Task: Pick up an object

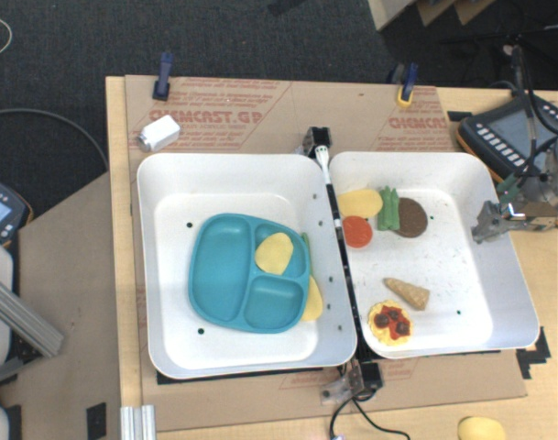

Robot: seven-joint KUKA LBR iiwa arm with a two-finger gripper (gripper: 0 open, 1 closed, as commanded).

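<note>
Gripper [489, 224] hangs at the right bin's [498, 282] far edge.
I cannot tell its state; toy foods lie apart from it.

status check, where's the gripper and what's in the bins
Gripper at right bin's right edge, nothing seen in it. Toy foods clustered at that bin's left side; nearest is brown patty. Teal tray in left bin. Path clear.
</note>
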